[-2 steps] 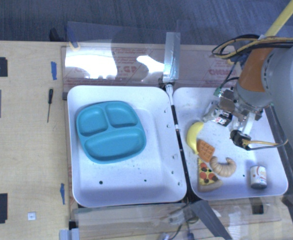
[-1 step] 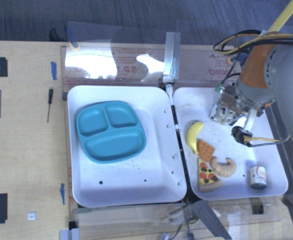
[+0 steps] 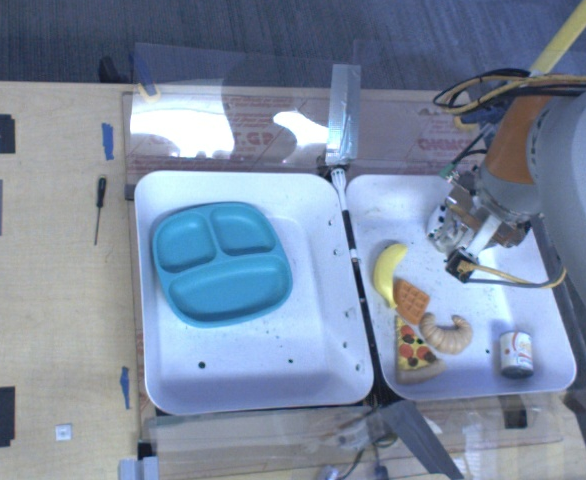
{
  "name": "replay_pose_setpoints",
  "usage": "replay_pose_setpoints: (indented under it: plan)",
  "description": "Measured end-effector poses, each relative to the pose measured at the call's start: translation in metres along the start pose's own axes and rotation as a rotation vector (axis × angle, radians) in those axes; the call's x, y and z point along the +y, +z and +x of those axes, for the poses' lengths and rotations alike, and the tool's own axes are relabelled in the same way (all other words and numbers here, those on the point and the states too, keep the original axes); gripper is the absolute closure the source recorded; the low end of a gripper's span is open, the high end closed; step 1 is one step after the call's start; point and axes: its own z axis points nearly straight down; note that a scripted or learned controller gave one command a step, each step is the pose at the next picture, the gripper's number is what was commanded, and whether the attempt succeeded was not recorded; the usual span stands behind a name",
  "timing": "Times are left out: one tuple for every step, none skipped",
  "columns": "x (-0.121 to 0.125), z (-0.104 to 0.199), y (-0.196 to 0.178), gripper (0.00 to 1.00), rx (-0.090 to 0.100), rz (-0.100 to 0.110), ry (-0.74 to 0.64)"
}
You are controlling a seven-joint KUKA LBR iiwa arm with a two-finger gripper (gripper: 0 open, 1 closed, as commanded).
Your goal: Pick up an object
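Gripper (image 3: 461, 236) state cannot be told (it is poised in the right bin's (image 3: 558, 373) upper part). Leftward, a banana (image 3: 388, 269), waffle (image 3: 410, 298), pizza (image 3: 414, 353), croissant (image 3: 449, 333) and can (image 3: 516, 353) are seen; clustered toys may be nudged aside, spoiling a grasp.
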Motion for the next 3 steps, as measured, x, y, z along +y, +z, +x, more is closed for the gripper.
replay_pose_setpoints:
  plan:
    - [0.020, -0.035, 0.001, 1.00, -0.002, -0.001, 0.476]
    - [0.027, -0.070, 0.000, 1.00, 0.008, 0.008, 0.611]
    - [-0.005, 0.008, 0.000, 1.00, 0.003, 0.001, 0.618]
